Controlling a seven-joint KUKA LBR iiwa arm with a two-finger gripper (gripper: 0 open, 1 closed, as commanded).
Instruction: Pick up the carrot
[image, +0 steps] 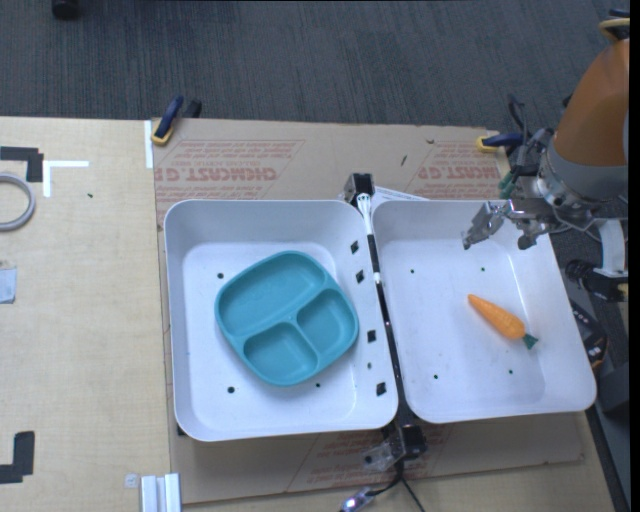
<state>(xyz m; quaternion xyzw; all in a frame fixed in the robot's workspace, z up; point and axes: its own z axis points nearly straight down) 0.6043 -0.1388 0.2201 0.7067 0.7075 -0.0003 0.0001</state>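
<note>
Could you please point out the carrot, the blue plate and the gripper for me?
carrot (497, 318): camera view, middle of its orange body.
blue plate (287, 317): camera view, central divider.
gripper (503, 226): camera view, midway between fingertips.

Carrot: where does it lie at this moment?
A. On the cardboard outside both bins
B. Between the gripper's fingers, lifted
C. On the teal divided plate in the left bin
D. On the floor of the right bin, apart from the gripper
D. The carrot lies on the white floor of the right bin, while the gripper hangs above the bin's far edge, well apart from it.
</note>
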